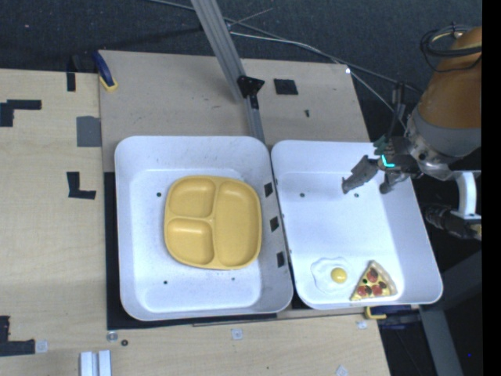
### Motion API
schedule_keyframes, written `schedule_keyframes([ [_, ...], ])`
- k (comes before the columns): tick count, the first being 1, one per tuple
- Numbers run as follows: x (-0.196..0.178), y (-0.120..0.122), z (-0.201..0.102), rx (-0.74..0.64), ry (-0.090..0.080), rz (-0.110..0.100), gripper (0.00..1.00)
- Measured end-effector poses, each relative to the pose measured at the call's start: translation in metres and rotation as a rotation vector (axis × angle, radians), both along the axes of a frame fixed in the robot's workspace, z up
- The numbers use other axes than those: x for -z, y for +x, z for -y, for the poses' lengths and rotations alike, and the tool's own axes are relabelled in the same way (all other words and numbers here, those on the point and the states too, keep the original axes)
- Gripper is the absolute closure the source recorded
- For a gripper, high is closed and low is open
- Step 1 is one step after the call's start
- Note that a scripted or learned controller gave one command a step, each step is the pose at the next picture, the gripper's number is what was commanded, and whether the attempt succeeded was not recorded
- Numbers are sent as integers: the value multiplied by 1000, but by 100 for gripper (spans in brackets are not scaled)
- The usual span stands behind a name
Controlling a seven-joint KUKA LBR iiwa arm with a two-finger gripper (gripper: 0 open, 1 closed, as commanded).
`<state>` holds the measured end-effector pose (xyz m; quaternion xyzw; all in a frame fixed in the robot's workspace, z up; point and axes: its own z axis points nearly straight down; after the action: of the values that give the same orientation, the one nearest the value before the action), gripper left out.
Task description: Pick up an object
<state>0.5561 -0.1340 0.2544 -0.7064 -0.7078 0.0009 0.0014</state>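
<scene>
Item one, jaws [374,177]: I read them as spread, two dark fingers splayed apart over the upper part of the right bin [407,233], with nothing between them. Item two, fried egg toy [332,274]: flat, white with a yellow yolk, lying on the bin floor well below the jaws and a little to their left, close to the bin's near wall. Item three, pizza slice toy [374,281]: a flat wedge just beside the egg, almost directly below the jaws and equally far from them; I cannot tell whether the two pieces touch. Item four, yellow divided plate [213,222]: sitting in the left bin [133,210], well off to the left of the jaws, across the shared bin walls. Risks as I judge them: both near candidates are thin and lie flush on the floor, so the fingers could close above them and come up bare, or scrape the floor if driven too low. Because the pair lie so close together, a descent between them may nudge one aside or catch both. Their place near the front wall leaves little room for a finger on that side. The plate is wide and smooth; the spread I see looks too narrow for anything but its rim, which could slip.
</scene>
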Motion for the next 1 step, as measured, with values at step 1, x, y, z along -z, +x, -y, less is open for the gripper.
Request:
schedule_keyframes([
  [1, 0, 0, 0, 0, 0, 1, 0],
])
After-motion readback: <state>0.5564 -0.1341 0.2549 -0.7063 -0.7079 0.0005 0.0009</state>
